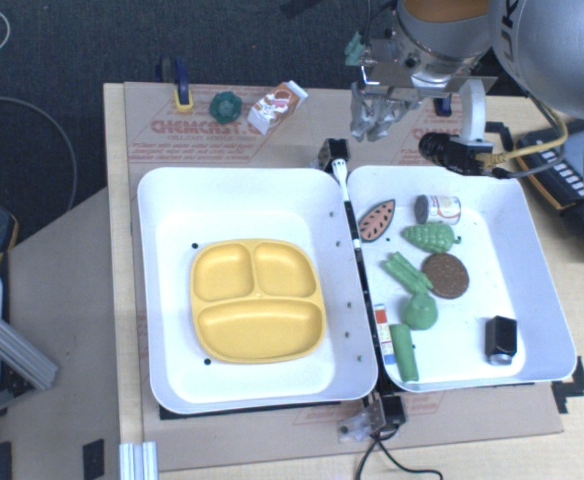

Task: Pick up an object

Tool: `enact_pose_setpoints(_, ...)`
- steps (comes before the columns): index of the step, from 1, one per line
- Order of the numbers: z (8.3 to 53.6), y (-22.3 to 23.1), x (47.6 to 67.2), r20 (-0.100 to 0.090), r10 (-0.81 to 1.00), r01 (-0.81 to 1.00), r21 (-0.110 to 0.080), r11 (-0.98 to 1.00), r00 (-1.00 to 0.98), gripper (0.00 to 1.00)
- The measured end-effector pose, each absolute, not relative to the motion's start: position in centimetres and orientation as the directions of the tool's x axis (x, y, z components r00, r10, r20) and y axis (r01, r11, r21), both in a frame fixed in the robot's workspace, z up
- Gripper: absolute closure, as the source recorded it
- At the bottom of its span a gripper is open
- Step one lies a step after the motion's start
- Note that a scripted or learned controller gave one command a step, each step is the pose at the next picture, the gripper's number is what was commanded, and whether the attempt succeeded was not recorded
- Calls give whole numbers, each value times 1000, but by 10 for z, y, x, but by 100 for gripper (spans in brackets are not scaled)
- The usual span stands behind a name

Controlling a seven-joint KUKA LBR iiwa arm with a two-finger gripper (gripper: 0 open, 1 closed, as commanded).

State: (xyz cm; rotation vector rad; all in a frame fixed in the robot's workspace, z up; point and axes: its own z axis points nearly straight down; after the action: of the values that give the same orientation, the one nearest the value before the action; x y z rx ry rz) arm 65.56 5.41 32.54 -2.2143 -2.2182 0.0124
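Nearest, yellow divided tray [258, 299] centred in left bin [162, 268]. Right bin [532, 268] crowded: black block [501, 338], green tube [403, 352], brown disc [445, 275], small can [438, 209], probably dumped loose as candidates. Beyond, above counter [212, 133], fingers [375, 118] raised, holding nothing; spread impossible to tell. Dark carpet [62, 28] around.

The arm [532, 18] is cut off by the top edge; the small can's [438, 209] label seems unreadable.

The bench [222, 148] bears two white bins [162, 268] and a small carton [275, 107].
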Motion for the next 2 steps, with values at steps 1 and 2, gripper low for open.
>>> enact_pose_setpoints(1, 269, 69, 655, 0, 1000, 1000, -9, 2, -2, 100)
enact_pose_setpoints(2, 196, 145, 665, 2, 1000, 1000, -9, 7, -7, 100)
